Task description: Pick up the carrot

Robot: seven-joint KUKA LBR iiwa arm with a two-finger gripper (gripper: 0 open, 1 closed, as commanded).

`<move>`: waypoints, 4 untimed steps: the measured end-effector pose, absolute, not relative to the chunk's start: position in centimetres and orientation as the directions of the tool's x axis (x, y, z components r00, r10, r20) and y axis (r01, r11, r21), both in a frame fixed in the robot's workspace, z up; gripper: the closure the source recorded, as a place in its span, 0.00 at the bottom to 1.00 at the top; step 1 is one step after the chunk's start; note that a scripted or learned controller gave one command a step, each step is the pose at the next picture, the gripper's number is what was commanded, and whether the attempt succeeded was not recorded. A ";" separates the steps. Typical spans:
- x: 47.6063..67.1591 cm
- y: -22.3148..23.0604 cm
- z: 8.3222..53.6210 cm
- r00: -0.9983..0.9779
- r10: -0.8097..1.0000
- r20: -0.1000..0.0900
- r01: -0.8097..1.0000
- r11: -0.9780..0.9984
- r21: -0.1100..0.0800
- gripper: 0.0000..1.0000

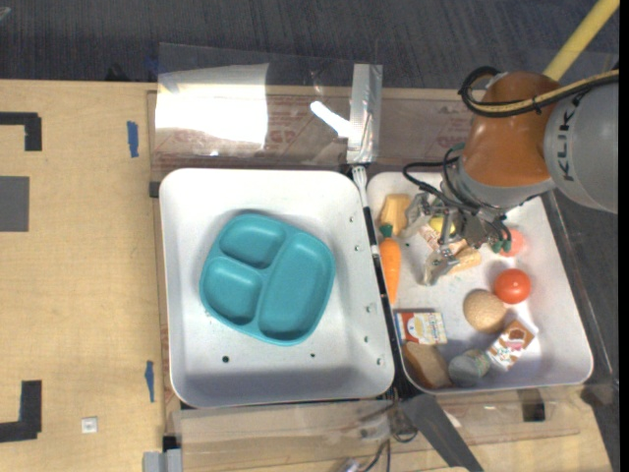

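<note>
The carrot [390, 266] is seen in the right bin [570, 332], lying lengthwise against that bin's left wall, its green top toward the far end and its orange tip pointing toward the near end. Just beyond its top a yellowish block [395, 210] is found, and near its tip a small printed carton [423, 327].

The claw [450, 252] is held low over the middle of the right bin, to the right of the carrot and apart from it. Whether it is spread or closed cannot be told, since the metal parts are tangled with cables and with small items beneath them. Nothing is shown between them that could be called the carrot.

The step in hand is judged to be the approach: the carrot has not been reached, and the lift is not yet begun.

For the next move, a shift toward the bin's left wall would be called for, with the claw turned so that the carrot is taken across its narrow width. Little room is left between carrot and wall, so a careful descent would be needed there.

A red ball [512, 285], a tan egg-shaped thing [484, 309] and a grey stone [470, 366] are scattered nearer the bin's right half. A blue divided plate [267, 276] is lying in the left bin [187, 200].
</note>
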State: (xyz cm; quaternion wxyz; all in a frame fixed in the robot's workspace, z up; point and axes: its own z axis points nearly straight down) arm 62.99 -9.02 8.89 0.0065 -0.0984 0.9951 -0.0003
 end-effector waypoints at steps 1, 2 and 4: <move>61.0 -9.1 8.9 -0.996 0.094 -0.011 0.094 0.996 0.002 0.00; 61.4 -9.0 10.4 -0.995 0.092 -0.025 0.092 0.996 0.001 1.00; 56.6 -3.1 18.8 -0.903 0.430 -0.005 0.430 0.903 0.004 1.00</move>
